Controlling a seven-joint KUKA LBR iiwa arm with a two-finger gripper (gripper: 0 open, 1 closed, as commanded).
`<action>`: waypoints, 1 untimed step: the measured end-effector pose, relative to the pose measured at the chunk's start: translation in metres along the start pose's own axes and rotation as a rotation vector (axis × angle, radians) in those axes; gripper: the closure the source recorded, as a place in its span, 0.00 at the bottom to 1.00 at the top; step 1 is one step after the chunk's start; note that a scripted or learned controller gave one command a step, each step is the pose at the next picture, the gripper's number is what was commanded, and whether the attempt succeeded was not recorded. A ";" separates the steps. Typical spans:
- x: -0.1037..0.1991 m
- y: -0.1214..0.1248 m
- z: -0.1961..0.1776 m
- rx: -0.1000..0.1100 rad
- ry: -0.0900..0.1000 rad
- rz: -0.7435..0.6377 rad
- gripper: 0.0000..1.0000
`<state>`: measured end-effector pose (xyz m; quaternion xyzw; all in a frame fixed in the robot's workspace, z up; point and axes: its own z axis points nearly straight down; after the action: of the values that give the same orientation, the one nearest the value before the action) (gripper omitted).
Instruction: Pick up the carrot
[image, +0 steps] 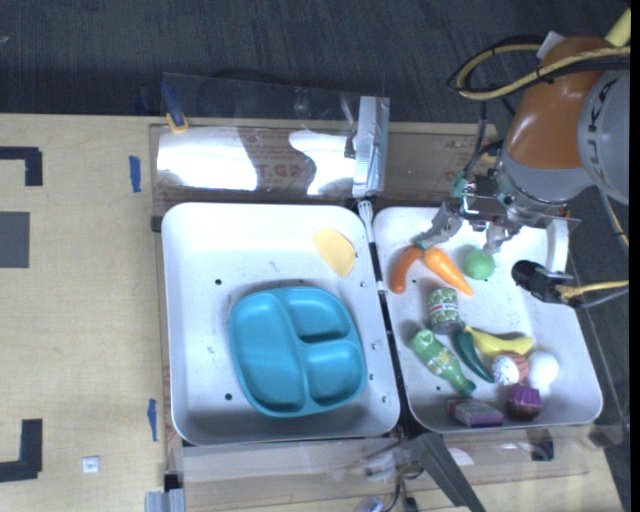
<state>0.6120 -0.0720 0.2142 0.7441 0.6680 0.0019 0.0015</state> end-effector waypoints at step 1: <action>0.011 0.025 -0.077 -0.002 -0.001 -0.031 0.00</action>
<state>0.6377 -0.0640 0.2910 0.7335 0.6797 0.0021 0.0024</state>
